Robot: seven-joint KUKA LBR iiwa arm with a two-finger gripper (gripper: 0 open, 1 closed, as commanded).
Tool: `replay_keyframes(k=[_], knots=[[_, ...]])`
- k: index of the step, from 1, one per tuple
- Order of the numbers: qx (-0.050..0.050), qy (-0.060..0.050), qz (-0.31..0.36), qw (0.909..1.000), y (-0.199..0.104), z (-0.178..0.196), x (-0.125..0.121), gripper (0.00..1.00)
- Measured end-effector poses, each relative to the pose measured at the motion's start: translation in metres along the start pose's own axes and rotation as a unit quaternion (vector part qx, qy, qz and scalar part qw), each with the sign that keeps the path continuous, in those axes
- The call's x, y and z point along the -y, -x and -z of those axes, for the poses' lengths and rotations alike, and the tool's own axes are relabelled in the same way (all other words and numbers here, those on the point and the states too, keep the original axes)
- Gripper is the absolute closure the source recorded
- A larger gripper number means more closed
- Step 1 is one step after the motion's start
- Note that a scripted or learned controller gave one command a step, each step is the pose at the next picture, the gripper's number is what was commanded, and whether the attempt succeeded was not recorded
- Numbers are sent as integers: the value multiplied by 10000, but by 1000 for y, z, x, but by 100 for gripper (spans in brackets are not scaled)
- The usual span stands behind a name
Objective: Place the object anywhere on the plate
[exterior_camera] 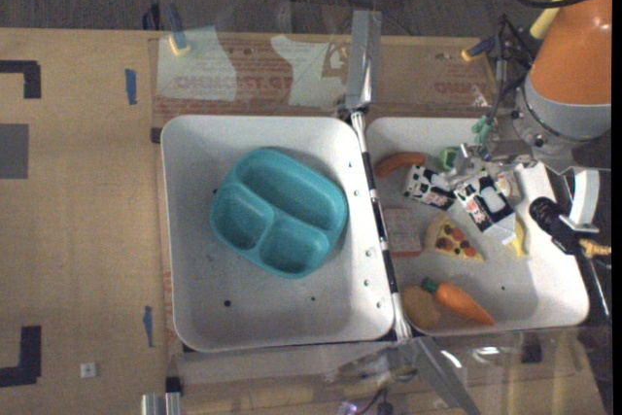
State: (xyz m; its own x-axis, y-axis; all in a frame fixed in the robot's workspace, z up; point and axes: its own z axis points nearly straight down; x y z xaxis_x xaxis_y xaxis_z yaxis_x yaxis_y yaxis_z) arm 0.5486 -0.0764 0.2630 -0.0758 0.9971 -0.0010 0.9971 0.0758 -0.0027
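Reaching in from the right, the arm [573, 53] hangs over the right bin [559, 311] with its gripper [489, 192] low among the toys.

No writing can be read; the cardboard behind the bins bears faded red print too blurred to make out. Two white bins sit side by side. One teal plate [279, 211] with three compartments lies tilted in the left bin [194, 306], bare of toys. The right bin holds one carrot [457, 299], one pizza slice [452, 239], one sausage [399, 162], one tan round piece [420, 305] touching the carrot, one small green piece [448, 156] and two black-and-white cartons [428, 187]. One of those cartons lies just under the gripper, well apart from the plate. Whether the jaws are spread or pinching anything, I cannot tell.
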Motion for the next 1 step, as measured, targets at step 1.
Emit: replay_keyframes(k=[1], knots=[[4, 2, -595, 9982, -30, -35, -81, 100]])
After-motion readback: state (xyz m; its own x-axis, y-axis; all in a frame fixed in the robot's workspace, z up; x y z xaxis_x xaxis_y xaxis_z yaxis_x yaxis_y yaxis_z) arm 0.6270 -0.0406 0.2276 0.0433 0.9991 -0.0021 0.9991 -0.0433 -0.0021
